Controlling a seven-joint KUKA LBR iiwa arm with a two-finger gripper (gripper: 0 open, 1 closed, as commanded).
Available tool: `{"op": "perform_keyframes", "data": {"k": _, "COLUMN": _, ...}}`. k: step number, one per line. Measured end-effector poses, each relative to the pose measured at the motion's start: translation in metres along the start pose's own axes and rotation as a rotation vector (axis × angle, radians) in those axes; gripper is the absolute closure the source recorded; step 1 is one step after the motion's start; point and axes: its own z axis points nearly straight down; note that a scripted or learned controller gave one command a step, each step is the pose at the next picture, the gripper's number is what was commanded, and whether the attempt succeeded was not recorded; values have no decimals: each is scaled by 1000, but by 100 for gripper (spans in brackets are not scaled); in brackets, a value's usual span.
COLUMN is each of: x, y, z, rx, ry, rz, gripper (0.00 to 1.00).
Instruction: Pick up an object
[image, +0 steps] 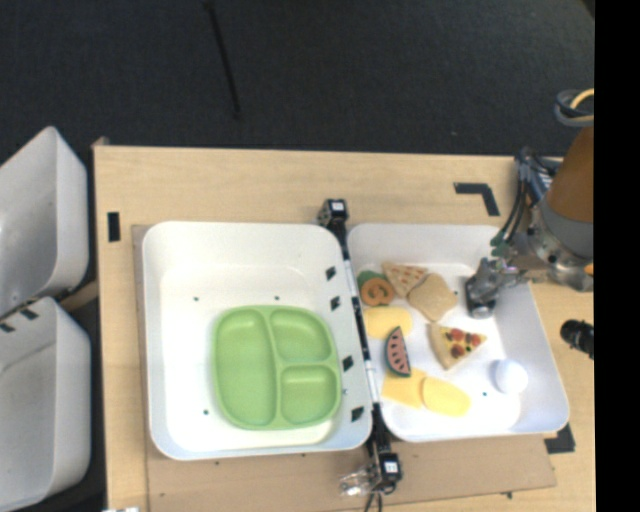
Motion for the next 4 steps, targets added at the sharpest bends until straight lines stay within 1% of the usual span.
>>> {"op": "perform_keyframes", "data": {"k": 1, "x": 45, "y": -15, "z": 0, "rx": 2, "ry": 1, "rz": -1, "gripper": 100}}
{"op": "perform_keyframes", "data": {"k": 2, "x": 93, "y": -18, "z": 11, "rx": 2, "ry": 0, "rz": -1, "gripper": 100}}
{"op": "perform_keyframes", "data": {"k": 3, "x": 149, "y": -28, "z": 18, "rx": 4, "ry": 1, "rz": -2, "gripper": 100}}
{"op": "perform_keyframes", "data": {"k": 4, "x": 202, "y": -29, "z": 19, "rx": 4, "ry": 2, "rz": -4, "gripper": 100}}
